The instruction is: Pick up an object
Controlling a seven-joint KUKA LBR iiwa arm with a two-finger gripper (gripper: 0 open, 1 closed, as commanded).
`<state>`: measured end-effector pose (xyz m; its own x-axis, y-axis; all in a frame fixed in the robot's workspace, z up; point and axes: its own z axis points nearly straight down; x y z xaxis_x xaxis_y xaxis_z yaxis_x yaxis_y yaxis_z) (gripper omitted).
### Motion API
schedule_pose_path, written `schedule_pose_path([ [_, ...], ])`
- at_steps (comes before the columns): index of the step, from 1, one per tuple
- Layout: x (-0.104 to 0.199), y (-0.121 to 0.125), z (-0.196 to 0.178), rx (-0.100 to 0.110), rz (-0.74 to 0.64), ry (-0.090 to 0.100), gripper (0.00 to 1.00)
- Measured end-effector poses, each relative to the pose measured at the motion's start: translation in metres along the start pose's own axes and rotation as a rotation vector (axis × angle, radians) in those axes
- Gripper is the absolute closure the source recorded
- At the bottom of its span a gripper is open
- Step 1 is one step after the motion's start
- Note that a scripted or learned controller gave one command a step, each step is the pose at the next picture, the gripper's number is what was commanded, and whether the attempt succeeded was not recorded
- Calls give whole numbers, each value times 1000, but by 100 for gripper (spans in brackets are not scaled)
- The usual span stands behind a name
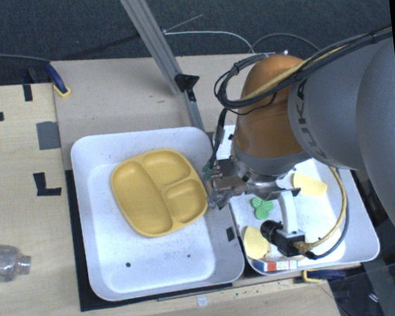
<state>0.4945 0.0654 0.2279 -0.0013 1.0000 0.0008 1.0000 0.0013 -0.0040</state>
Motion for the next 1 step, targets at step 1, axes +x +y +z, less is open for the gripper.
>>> schedule_pose_path([
  [1,7,31,-9,-4,-2,0,100],
])
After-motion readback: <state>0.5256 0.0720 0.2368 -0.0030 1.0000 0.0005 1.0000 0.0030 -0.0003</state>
